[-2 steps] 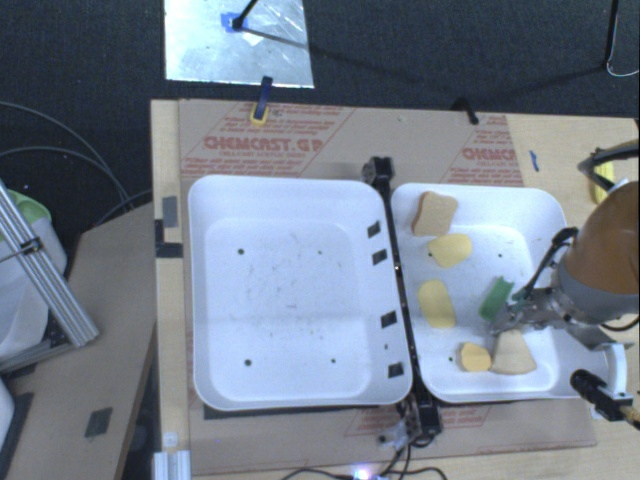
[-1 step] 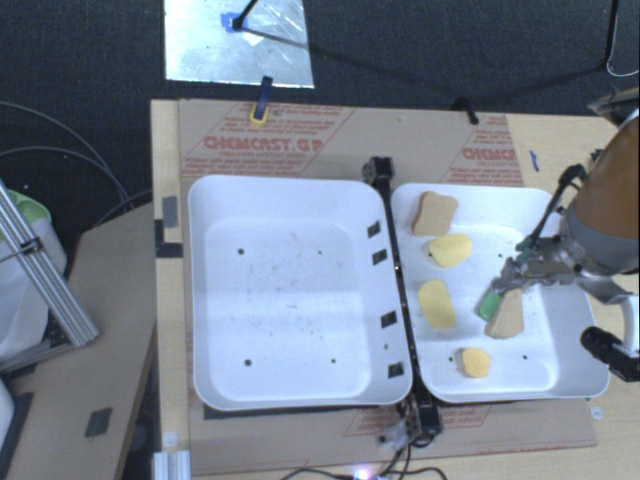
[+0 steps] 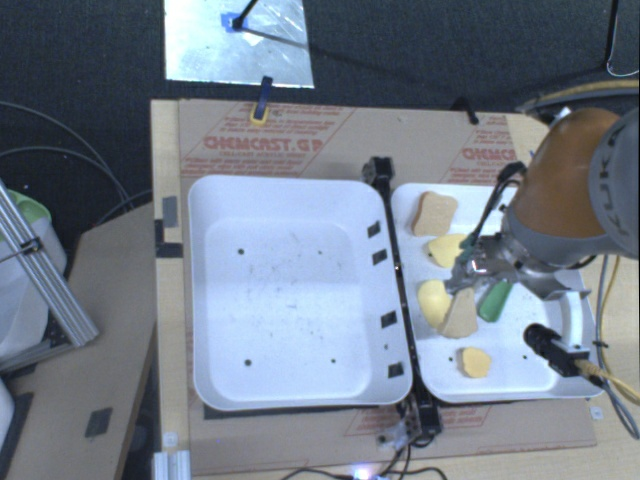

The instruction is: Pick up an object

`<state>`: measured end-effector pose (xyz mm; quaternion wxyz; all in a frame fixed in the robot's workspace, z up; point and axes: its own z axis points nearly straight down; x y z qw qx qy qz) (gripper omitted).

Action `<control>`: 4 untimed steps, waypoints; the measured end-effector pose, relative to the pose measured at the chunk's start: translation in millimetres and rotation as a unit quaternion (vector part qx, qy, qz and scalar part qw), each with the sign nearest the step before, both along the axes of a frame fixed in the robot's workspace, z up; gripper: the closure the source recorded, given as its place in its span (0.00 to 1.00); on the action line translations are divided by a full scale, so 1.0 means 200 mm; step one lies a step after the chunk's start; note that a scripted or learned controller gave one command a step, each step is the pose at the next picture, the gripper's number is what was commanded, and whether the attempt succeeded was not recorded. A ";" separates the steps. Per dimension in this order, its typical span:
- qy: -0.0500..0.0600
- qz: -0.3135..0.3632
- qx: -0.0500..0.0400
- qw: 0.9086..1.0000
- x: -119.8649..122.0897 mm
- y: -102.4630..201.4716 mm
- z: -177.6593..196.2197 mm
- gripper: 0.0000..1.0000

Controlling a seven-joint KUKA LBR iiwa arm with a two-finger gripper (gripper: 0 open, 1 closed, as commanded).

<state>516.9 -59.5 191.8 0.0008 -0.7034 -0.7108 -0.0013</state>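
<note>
The right bin [image 3: 545, 383] holds several small items: a tan bread slice [image 3: 434, 213] at the back, a yellow piece [image 3: 445, 250] below it, a yellow round item [image 3: 433, 301] with a tan wedge [image 3: 461, 318] beside it, a green item [image 3: 494, 300], and a yellow-orange piece [image 3: 475, 362] near the front. My gripper [image 3: 468, 271] reaches down from the right over the middle of this bin, between the yellow piece and the tan wedge. The arm's grey and orange body hides its fingers.
The left bin [image 3: 210, 268] lies beside the right one, split from it by a black divider [image 3: 392, 268]. A black part of the arm [image 3: 550, 348] hangs over the right bin's front right corner. Cardboard [image 3: 300, 138] lies under both bins.
</note>
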 end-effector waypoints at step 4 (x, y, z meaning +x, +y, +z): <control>-0.001 0.000 0.000 1.000 -0.02 0.47 0.29 1.00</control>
